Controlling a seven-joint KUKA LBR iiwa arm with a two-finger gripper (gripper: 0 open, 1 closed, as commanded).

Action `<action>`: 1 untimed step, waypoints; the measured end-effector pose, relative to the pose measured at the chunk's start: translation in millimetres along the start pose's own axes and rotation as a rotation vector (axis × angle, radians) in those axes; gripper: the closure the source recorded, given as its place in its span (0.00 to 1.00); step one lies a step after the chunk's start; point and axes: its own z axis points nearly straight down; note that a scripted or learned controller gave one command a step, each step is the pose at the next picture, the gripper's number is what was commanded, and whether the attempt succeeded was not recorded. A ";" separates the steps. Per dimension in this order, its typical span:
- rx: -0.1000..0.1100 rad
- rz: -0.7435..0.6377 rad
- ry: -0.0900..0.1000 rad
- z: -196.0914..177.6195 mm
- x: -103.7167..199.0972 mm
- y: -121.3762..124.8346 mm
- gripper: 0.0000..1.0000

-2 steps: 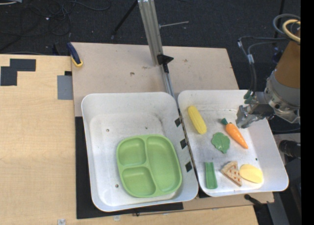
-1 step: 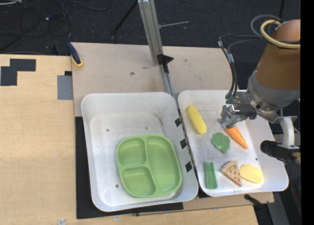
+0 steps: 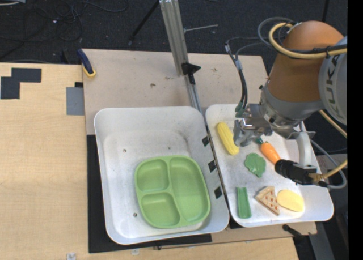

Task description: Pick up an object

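Hovering low over the right bin [image 3: 317, 211], my pincer [image 3: 248, 134] sits between the corn [image 3: 227, 138] and the carrot [image 3: 270, 152]; whether it is apart or together I cannot tell. Nearest lie the green stick [image 3: 243, 203], sandwich [image 3: 268, 199], lemon slice [image 3: 290, 200], then broccoli [image 3: 255, 164]. Nothing looks lifted yet; grasping remains.

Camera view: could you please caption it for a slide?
Grey-and-orange arm's hand hovers beside yellow toy corn cob in right white bin; green divided plate in left.

Gripper [image 3: 248, 133] fingertips too blurred and shadowed to read, right bin's [image 3: 317, 211] far corner hidden behind the arm above it, carrot [image 3: 270, 152] partly covered beside it
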 end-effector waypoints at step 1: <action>0.001 0.000 0.000 21.2 44.7 2.4 1.00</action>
